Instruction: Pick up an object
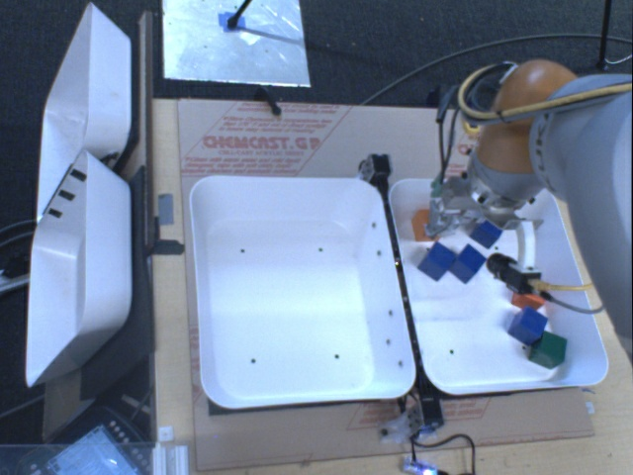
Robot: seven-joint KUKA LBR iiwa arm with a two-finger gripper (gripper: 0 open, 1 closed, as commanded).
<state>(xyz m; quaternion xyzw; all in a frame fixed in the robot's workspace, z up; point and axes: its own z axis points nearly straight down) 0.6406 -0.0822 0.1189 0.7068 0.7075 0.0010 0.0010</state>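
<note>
The right bin (475,349) holds several small blocks. Two blue cubes (435,261) (468,263) lie side by side near its middle, and a third blue cube (486,233) sits just behind them. An orange block (421,226) rests at the bin's back left, partly hidden by the gripper. At the front right are another blue cube (527,325), a green cube (548,349) and a small orange piece (528,301). My gripper (450,214) hangs low over the bin's back left, right beside the orange block and just behind the blue cubes.
The left bin (287,295) stands next to the right one, with a black divider (396,265) between them. The grey arm (574,137) and its yellow cables cover the right bin's back right corner. A metal sheet (232,28) lies beyond the bench.
</note>
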